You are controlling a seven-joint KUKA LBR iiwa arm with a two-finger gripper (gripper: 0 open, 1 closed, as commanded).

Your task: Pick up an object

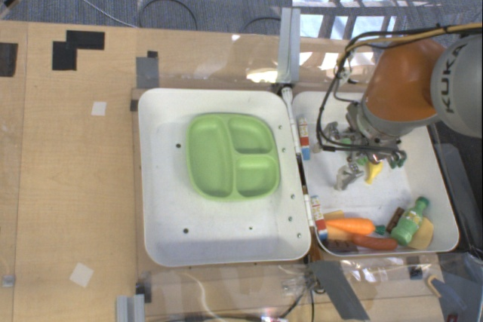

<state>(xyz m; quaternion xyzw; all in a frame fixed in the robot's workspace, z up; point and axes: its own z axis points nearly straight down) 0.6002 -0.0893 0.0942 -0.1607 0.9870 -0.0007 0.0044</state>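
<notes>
Gripper (349,177) hangs over the bare middle of the right bin (445,185); open or closed, can't tell. Carrot (349,225) and green bottle (410,221) crowd its near edge. Green plate (230,156) sits mid left bin (162,237).

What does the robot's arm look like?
The arm is fat, round and grey, with a big orange band and black KUKA letters. Thin black cables loop beside its wrist. At its tip is a small silvery pincer.
</notes>
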